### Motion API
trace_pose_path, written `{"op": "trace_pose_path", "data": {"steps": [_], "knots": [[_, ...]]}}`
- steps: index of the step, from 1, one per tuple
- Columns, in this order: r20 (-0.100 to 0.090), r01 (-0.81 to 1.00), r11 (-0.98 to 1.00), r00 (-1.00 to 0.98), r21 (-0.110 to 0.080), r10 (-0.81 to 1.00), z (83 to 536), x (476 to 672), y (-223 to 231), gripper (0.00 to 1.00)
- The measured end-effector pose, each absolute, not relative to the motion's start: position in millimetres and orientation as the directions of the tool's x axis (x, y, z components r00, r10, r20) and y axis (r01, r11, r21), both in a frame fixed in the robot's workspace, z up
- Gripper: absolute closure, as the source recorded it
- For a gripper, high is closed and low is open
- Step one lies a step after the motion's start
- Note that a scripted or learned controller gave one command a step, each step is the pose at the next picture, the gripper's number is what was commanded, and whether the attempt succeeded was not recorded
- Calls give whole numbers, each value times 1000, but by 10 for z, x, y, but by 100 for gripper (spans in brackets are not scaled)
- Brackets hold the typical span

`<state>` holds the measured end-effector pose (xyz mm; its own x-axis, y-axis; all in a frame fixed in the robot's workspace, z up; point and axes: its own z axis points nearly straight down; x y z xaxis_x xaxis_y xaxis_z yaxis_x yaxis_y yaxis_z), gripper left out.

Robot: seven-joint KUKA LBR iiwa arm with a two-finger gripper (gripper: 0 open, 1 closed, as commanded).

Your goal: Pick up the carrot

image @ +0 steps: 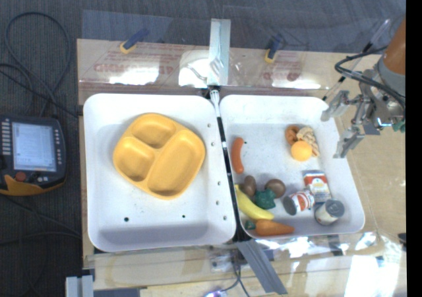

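gripper [344, 128]: fingers apart, holding nothing, over right bin's [283, 105] right rim | carrot [273, 228]: near edge of right bin, just beside banana [251, 206], well apart from gripper | sausage [237, 154]: by bin's left wall | orange [301, 150]: right part | yellow plate [159, 154]: left bin [105, 177]

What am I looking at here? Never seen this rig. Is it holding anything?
One camera looks down at a slant on a bench with two white bins. The left bin holds a yellow divided plate. The right bin holds toy food: the carrot by the near wall, a banana, a sausage, an orange and small cans. The grey arm enters from the right; its gripper hangs at the right bin's far edge, open, holding nothing.
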<state>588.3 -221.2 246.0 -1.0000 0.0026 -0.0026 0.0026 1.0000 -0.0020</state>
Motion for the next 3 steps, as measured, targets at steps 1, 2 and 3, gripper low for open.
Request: {"op": "trace_pose_path", "data": {"steps": [1, 2, 3], "knots": [[-3, -232, 973, -973, -1, -232, 1106, 6397, -2201, 0], [-9, -390, 921, -921, -9, -390, 906, 6261, -1969, 0], [-15, -311, 950, -950, -7, -311, 911, 6050, -1974, 0]]}}
